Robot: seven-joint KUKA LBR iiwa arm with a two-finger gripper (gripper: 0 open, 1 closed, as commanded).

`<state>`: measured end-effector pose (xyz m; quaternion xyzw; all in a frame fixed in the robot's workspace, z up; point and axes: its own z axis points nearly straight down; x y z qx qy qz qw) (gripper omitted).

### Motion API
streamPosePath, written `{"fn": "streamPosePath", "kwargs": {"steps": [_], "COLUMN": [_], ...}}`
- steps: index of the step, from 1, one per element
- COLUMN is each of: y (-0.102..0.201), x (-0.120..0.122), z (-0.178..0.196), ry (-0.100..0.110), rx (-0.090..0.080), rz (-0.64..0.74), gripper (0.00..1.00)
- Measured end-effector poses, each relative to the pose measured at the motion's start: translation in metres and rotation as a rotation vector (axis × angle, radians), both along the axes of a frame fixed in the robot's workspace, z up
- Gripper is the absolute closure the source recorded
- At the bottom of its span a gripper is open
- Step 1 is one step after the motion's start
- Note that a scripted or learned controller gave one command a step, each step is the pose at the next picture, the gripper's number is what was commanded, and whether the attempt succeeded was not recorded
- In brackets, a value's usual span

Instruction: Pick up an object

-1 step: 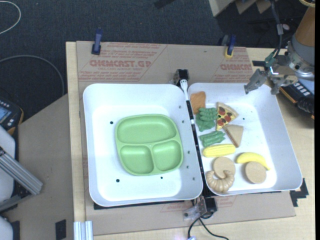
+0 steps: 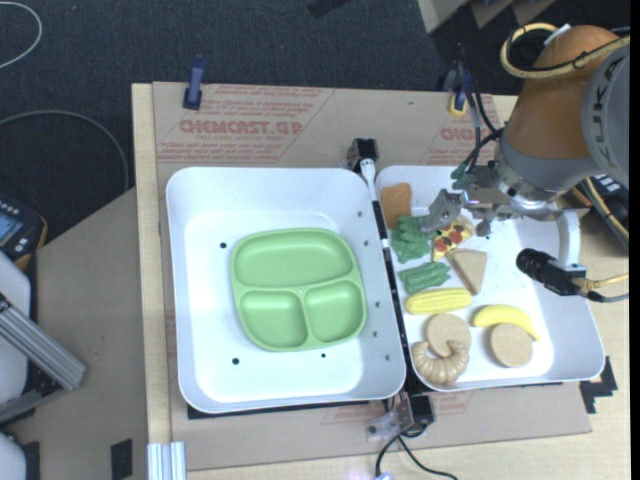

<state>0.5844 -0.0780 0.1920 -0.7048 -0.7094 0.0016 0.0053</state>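
Note:
My gripper (image 2: 452, 214) hangs over the upper middle of the right bin (image 2: 570, 353), with the arm reaching in from the right. Just under it lies a small pizza slice (image 2: 456, 237) with red and yellow spots, partly hidden by the gripper. A green leafy piece (image 2: 408, 238) sits just left of it. I see nothing lifted off the bin floor.
The right bin also holds an orange-brown piece (image 2: 396, 200), a green pod (image 2: 425, 274), a tan wedge (image 2: 469, 269), corn (image 2: 436, 301), a banana (image 2: 503, 317), a round biscuit (image 2: 510, 345) and a croissant (image 2: 445, 355). A green divided plate (image 2: 297, 287) lies in the left bin (image 2: 200, 208).

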Motion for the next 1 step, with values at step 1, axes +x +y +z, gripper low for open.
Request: {"fn": "streamPosePath", "kwargs": {"steps": [1], "y": [-0.0059], "x": [0.0032], "z": [0.0144], "ry": [-0.012], "rx": [-0.006], "rz": [-0.007], "gripper": [1.00]}}
